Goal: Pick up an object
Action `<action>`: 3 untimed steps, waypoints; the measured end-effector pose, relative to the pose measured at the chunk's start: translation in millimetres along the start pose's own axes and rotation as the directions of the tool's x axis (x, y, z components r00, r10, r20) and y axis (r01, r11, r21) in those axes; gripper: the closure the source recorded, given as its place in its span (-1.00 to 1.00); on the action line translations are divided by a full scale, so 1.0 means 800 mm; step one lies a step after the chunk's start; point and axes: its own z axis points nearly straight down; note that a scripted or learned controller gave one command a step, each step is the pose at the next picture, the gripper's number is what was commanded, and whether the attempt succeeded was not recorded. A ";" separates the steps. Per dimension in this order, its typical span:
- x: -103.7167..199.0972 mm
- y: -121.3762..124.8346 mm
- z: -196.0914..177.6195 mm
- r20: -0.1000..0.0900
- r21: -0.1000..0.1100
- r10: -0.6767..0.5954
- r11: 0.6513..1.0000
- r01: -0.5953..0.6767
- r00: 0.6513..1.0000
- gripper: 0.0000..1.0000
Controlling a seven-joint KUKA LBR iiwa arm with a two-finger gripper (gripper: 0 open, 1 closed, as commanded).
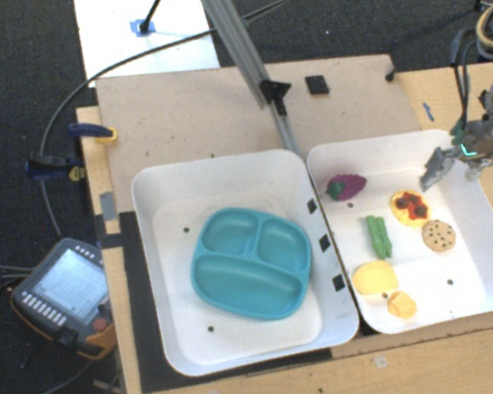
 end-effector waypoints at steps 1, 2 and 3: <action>0.000 0.001 -0.001 0.001 -0.002 0.000 1.000 0.000 1.000 -1.00; 0.006 0.004 0.053 0.000 0.001 0.001 1.000 -0.001 1.000 -1.00; 0.019 0.004 0.121 -0.001 0.001 0.002 1.000 -0.002 1.000 -1.00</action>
